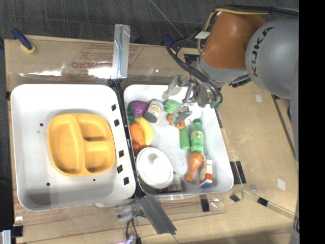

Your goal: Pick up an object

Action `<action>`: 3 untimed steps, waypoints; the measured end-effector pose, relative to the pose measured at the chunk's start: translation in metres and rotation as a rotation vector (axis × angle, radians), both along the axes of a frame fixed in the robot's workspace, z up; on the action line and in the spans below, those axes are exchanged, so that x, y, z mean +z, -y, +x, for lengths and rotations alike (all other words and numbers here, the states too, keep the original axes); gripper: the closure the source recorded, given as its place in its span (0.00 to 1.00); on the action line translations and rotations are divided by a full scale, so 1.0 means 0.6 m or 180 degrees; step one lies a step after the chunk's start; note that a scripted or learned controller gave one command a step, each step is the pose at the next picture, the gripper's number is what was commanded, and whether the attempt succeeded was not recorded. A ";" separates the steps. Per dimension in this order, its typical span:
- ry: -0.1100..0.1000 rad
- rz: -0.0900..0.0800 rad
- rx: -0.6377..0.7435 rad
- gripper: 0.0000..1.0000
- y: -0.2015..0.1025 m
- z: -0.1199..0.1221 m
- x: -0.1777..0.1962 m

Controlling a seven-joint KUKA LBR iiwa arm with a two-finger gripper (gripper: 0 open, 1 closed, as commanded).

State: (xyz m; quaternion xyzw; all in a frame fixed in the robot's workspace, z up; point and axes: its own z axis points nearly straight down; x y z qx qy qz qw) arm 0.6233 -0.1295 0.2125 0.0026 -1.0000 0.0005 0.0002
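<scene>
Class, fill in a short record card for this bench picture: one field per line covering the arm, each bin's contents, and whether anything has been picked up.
arm: grey KUKA arm reaching in from the right
gripper: two-finger gripper low over the right white bin, near its far edge
left white bin: yellow divided plastic tray
right bin contents: white round bowl, green plastic bottle, purple toy, small tin can, orange toy carrot
picked up: cannot tell

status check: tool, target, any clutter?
Tool low over right bin's far end, at the green toy. Grasp not confirmed. Small can and green bottle crowd close.
</scene>
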 end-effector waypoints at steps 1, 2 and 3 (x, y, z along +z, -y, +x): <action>-0.0018 0.0012 0.0690 0.00 0.067 -0.043 -0.200; 0.0016 -0.0002 0.0777 0.00 0.100 0.031 -0.197; 0.0007 0.0002 0.0650 0.00 0.135 -0.146 -0.199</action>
